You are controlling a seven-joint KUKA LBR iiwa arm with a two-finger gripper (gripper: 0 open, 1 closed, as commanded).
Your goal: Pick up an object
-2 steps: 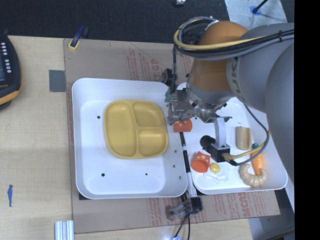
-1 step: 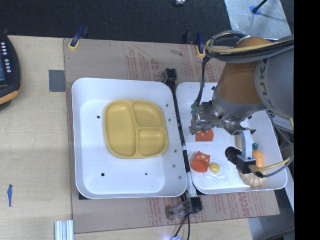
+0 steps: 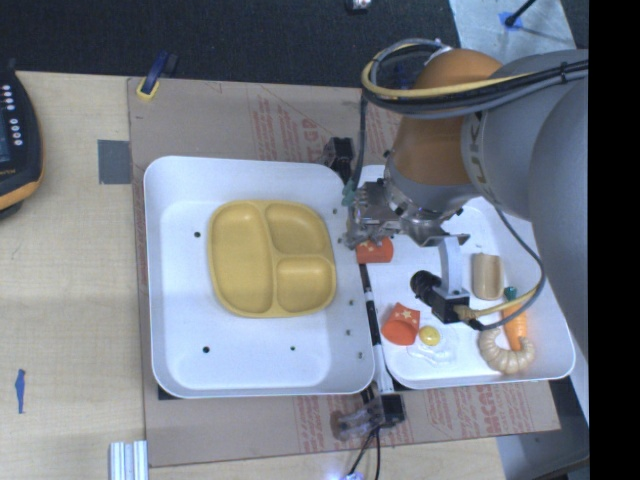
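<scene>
My gripper (image 3: 368, 230) hangs over the left edge of the right bin (image 3: 560, 368), under the orange wrist band. A small red block (image 3: 376, 252) lies directly beneath it, touching or nearly touching its tip. I cannot tell whether the block is held. Further forward in the same bin are a red wedge-shaped piece (image 3: 401, 326), a toy fried egg (image 3: 431, 339), a tan cylinder (image 3: 487, 275), an orange carrot (image 3: 516, 330) and a beige ring-shaped pastry (image 3: 503, 355).
The left bin (image 3: 180, 368) holds a yellow divided plate (image 3: 271, 258) in its middle. The divider wall between the two bins runs just left of the gripper. A handheld pendant (image 3: 14, 138) lies on the bench at far left.
</scene>
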